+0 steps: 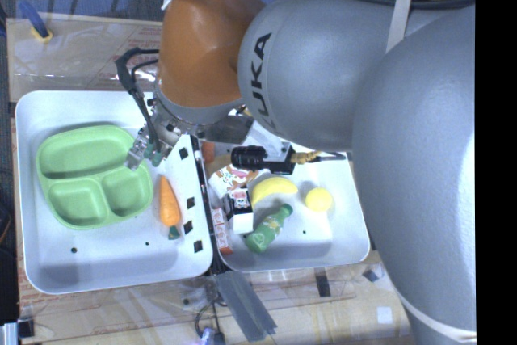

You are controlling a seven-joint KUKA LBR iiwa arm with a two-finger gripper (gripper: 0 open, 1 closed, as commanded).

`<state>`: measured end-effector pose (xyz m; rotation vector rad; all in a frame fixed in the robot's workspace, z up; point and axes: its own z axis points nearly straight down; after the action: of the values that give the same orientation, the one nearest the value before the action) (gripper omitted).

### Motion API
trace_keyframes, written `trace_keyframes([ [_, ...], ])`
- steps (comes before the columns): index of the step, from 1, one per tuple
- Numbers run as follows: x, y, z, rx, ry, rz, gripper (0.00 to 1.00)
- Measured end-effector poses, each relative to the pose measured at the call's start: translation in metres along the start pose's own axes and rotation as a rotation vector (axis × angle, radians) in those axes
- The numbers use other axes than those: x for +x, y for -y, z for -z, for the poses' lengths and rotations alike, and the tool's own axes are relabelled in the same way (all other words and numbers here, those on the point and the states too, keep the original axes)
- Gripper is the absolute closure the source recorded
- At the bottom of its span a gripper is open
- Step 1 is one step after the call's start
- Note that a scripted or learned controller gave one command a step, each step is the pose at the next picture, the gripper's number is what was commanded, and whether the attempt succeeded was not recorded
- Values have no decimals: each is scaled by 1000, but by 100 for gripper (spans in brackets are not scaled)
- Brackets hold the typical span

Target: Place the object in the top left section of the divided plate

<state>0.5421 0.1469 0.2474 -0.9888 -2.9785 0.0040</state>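
A green divided plate (pixel 50 188) lies in the left bin, with one long section across its top and two smaller ones below. My gripper (pixel 143 152) hangs at the plate's right rim, by the right end of the long top section. An orange carrot (pixel 168 202) with a green stub lies on the bin floor just right of the plate, below the gripper and apart from it. I see nothing in the plate's sections.
The left bin (pixel 97 267) has bare floor below the plate. The right bin (pixel 343 242) holds a yellow lemon (pixel 318 199), a yellow banana-like fruit (pixel 272 188), a green bottle (pixel 268 229) and small cartons (pixel 230 194). The arm's bulk covers the upper right.
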Motion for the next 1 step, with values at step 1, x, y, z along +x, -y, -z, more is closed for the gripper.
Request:
trace_keyframes([
  [1,11,45,-21,1,-1,279,100],
])
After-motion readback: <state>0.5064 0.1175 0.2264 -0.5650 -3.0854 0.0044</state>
